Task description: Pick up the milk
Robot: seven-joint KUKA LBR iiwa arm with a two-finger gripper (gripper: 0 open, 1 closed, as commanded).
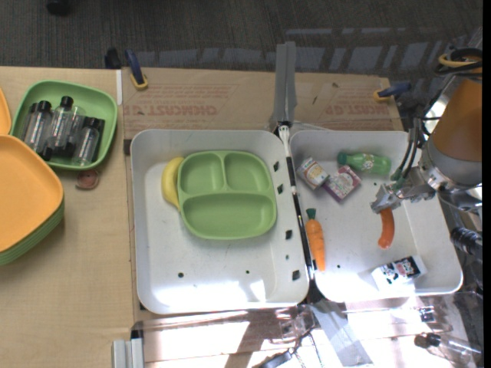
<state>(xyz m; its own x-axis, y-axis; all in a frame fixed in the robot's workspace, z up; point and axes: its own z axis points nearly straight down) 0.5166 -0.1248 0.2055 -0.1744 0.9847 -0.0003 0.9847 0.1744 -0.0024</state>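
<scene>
The small white milk carton with black print (398, 271) is seen lying flat near the front edge of the right-hand shallow white bin (360, 282). The two-finger gripper (388, 201) is poised well apart from it, just above an orange-red sausage-shaped toy (386, 229), so a reach toward the front is judged necessary. Whether the fingers are spread cannot be told.

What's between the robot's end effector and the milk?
In the camera view, the orange sausage lies between the end effector and the milk; otherwise bare white bin floor.

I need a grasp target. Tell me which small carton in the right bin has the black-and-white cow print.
The milk carton, lying near the right bin's front edge. The other two cartons are pinkish and purple, up near the green bottle.
</scene>
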